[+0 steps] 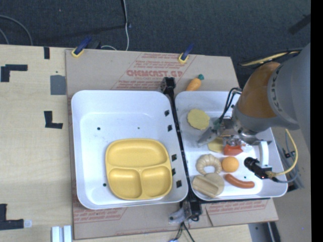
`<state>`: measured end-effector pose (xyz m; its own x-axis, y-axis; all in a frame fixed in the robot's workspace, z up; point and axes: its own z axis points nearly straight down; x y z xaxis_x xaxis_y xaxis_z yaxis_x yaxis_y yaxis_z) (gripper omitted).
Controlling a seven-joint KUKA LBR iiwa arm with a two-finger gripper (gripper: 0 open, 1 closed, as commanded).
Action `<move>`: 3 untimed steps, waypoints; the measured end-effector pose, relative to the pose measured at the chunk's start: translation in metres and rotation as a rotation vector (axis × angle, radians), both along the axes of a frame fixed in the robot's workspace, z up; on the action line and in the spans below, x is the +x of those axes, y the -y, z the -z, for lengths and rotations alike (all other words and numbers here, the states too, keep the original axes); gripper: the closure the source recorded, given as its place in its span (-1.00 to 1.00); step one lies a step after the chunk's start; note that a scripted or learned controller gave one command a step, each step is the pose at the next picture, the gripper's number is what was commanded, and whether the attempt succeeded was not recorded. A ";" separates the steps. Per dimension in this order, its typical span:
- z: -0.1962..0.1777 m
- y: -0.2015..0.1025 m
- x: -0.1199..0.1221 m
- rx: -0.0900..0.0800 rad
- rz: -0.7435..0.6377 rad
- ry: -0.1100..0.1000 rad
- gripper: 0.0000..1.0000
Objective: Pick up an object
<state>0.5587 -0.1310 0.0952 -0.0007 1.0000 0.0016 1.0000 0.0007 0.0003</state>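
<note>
In left bin [86, 135], yellow tray [138, 167]; right bin [202, 101], toy food [209, 173]

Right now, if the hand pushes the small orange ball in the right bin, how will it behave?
The orange ball looks round and smooth, so it would probably roll rather than slide. The croissant to its left and the sausage below it sit close, so it may bump them soon. It looks like a light toy.

I work in a robotics lab. Two white bins [81, 135] sit on clamped cardboard [151, 72], cables [123, 14] trailing over grey carpet [202, 14].
</note>
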 end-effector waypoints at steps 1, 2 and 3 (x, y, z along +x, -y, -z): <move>0.011 0.000 0.051 -0.002 -0.002 0.000 -1.00; 0.016 -0.020 0.091 0.002 0.021 -0.105 -1.00; 0.016 -0.018 0.090 0.006 0.021 -0.102 -1.00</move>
